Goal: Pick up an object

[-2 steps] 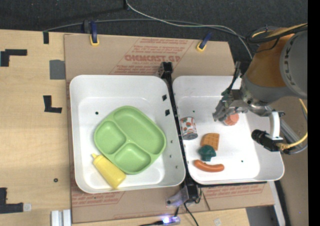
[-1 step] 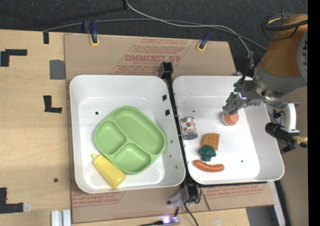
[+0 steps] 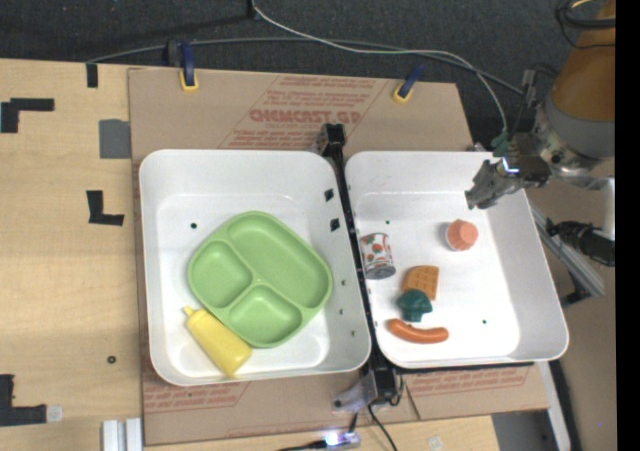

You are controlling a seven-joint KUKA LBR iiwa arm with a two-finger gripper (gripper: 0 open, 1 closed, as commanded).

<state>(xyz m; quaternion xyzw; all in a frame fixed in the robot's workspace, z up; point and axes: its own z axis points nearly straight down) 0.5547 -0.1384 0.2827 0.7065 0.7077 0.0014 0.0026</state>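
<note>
Hot dog toy (image 3: pixel 418 332): orange-red sausage shape, lying flat near the front wall of the right bin (image 3: pixel 520 334), well forward and left of the fingers. Broccoli toy (image 3: pixel 416 305): dark green, just behind the hot dog and touching the lower edge of the waffle toy (image 3: pixel 422 280), a tan square with a grid face. Small printed cup (image 3: pixel 377 254): white with red markings, upright or slightly tilted, close to the right bin's left wall, well left of the fingers. Round peach-coloured piece (image 3: pixel 461 234): lies on the bin floor just forward and left of the fingers, apart from them; exact kind of toy cannot be told. Gripper (image 3: pixel 482 192): dark, pointed down and to the left over the right bin's back right corner, hanging above the floor with nothing between its fingers; whether the fingers stand open or closed cannot be told at this angle. Arm (image 3: pixel 585 89): orange band and grey wrist, entering behind and right of the fingers. Left bin (image 3: pixel 165 189): holds a green divided plate (image 3: pixel 260 277) with three compartments, far left of the fingers, and a yellow mustard bottle (image 3: pixel 215 339) lying on its side at the plate's front left edge, touching it. Cardboard sheet (image 3: pixel 300 109): lies under both bins, with red print, behind and left of the fingers.
</note>
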